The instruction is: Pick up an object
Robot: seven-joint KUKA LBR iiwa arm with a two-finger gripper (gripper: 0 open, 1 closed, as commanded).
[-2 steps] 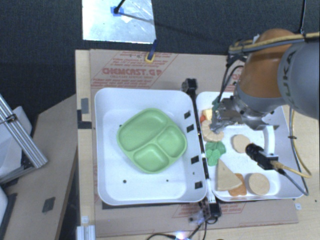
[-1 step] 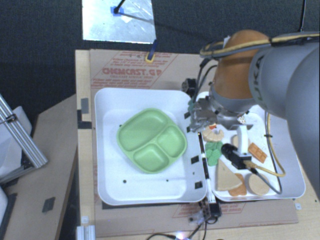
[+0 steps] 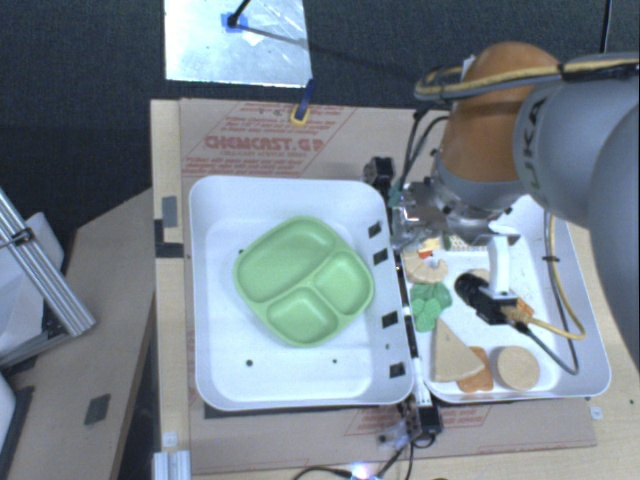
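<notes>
Camera view | claw (image 3: pixel 427 251) over right bin (image 3: pixel 590 364), grip state unreadable | tan wedge (image 3: pixel 452 356) long axis near-far, tip pointing far

the light is bright and even, falling from above; the left bin (image 3: pixel 205 298) is washed out to near pure white, and the green divided plate (image 3: pixel 303 280) throws only a faint soft shadow along its lower edge; the silver sheet (image 3: pixel 237 28) glares in pale patches; the dark carpet (image 3: pixel 80 68) is dim; my arm (image 3: pixel 590 138) looms close to the lens and looks soft; my pincer (image 3: pixel 428 248) sits in its shade, murky; the whole picture is slightly grainy
</notes>
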